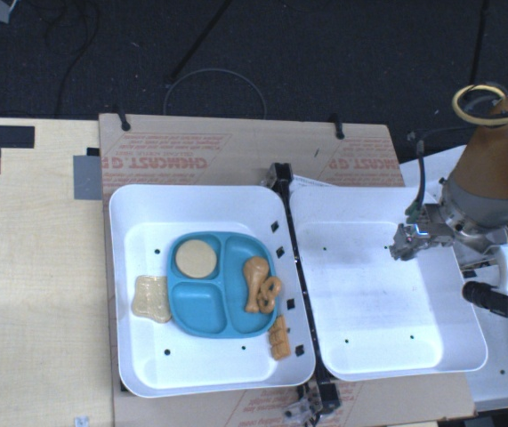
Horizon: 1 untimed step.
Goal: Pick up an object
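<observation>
A grey robot arm (485, 172) with an orange band reaches in from the right edge of the frame, its end effector (405, 243) poised over the upper right part of the right bin (378, 363). Whether the end effector is spread wide or narrowed cannot be told at this size and angle, and nothing can be seen gripped in it.

The objects lie in the left bin (138, 212), at lower centre of the frame. A blue divided tray (205, 314) rests on the bin floor; a round tan disc (196, 258) sits in its upper left compartment, and a light brown twisted piece (261, 285), pretzel-like, lies in its right compartment. Just left of the tray, touching its edge, lies a pale beige flat piece (151, 298). A small orange-brown chunk (278, 338) sits below the tray's lower right corner, near the divider between the two bins.

Both white bins stand side by side on a sheet of printed cardboard (236, 154) on the pale wooden desk (31, 283); dark carpet (236, 43) with loose cables fills the top of the frame.
</observation>
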Motion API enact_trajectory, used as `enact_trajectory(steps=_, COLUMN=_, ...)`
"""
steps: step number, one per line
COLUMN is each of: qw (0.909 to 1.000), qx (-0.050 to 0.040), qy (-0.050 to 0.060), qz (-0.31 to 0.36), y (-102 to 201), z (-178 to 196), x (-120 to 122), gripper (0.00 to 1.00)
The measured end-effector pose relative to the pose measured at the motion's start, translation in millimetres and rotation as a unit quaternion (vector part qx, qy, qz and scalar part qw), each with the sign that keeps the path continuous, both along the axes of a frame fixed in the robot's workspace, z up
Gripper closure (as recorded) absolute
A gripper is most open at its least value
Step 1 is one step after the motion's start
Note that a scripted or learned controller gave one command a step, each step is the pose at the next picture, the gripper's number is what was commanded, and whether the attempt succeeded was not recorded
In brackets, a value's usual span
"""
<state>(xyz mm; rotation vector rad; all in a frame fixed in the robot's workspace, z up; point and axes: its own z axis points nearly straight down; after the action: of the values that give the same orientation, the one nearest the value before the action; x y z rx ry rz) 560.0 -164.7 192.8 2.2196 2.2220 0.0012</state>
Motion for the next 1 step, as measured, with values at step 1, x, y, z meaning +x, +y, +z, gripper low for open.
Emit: enact_trajectory(steps=1, qw=1.0000, qx=-0.0004, qy=-0.001, qz=0.000, y=0.7, z=60.4, x=7.7, gripper=1.00)
